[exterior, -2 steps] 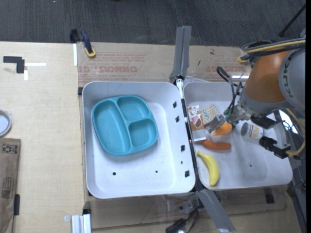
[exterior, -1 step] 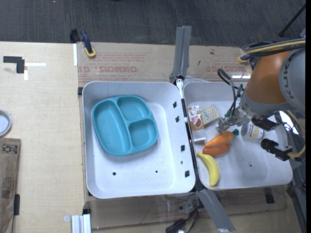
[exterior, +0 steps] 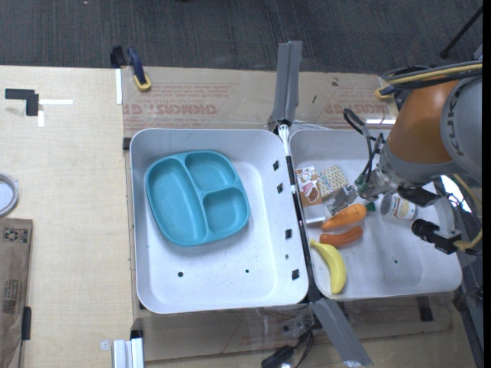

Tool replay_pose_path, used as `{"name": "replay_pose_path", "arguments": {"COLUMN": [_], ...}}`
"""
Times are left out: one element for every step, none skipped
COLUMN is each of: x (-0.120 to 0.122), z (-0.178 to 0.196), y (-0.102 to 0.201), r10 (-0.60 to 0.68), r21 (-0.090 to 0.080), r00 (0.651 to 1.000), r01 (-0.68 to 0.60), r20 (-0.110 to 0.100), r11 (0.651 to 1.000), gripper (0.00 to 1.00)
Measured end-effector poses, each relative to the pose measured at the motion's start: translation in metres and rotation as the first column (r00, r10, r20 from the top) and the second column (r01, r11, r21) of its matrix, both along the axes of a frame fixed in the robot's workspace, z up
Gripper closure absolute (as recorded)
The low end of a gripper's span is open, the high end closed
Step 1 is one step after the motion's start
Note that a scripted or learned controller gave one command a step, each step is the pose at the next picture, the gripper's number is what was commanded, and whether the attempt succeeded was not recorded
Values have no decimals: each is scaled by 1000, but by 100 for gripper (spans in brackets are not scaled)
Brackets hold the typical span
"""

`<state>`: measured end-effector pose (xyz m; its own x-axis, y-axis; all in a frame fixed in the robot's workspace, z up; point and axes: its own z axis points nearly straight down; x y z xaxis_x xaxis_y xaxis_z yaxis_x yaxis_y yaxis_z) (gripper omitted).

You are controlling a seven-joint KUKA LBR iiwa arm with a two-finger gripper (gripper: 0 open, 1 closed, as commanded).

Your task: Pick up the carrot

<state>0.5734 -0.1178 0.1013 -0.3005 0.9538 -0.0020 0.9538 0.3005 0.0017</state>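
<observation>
Hovering gripper (exterior: pixel 354 198) touches carrot (exterior: pixel 345 216) in right bin (exterior: pixel 399 274).

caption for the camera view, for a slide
Gripper poised over carrot in right bin; blue divided plate in left bin.

Light is bright and even, falling from above, and colours read true. The white bins (exterior: pixel 153 282) are close to blown out, their floors nearly featureless, with only soft grey shading along the walls. The plate (exterior: pixel 198 198) casts a faint, short shadow; the banana (exterior: pixel 331 265) barely any. The floor (exterior: pixel 230 14) at the top is dim. Focus is slightly soft overall, and the arm (exterior: pixel 430 125) at right looks mildly blurred.
</observation>
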Motion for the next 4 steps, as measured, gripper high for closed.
{"name": "replay_pose_path", "arguments": {"x": [30, 30, 8, 8], "z": [-10, -1, 32, 32], "y": [-11, -11, -19, -19], "r10": [-307, -306, -242, -242], "r21": [0, -1, 0, 0], "r00": [952, 952, 970, 970], "r01": [307, 306, 242, 242], "r20": [-2, -2, -4, -4], "r11": [952, 952, 970, 970], "gripper": [0, 100, 100, 0]}}
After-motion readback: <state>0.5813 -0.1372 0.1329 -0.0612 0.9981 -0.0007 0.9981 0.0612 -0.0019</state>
